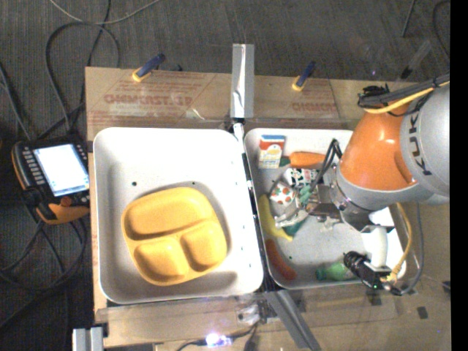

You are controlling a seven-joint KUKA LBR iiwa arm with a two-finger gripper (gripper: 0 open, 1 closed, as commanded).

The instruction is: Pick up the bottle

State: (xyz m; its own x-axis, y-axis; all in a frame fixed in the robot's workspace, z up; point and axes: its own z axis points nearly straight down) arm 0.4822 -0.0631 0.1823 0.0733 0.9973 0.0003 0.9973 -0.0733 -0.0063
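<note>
Bottle (331,272), green and small in view, taken for the task item: found lying on its side along the near wall of the right-hand bin (322,246), about midway along that wall. Resting on the bin floor, apart from the claw.

Gripper (306,205) recorded low over the middle of the right-hand bin, farther in from the near wall than the bottle. Opening of the claw: cannot be told, tip lost among clutter and wrist. Hold on any item: not confirmed.

Arm (380,159), grey with orange band, entering across the right wall of the right-hand bin.

Other contents of the right-hand bin:
- small carton (271,151) in the far left corner.
- orange piece (307,158) along the far wall, just beside the carton.
- spotted white item (281,193) left of the bin's middle, close against the gripper.
- yellow curved piece (268,224) along the left wall.
- red piece (282,264) in the near left corner.

Left-hand bin (110,196) set against the left wall of the right-hand bin. Yellow divided tray (175,232) lying flat inside it, three compartments, stopping short of that shared wall.
</note>
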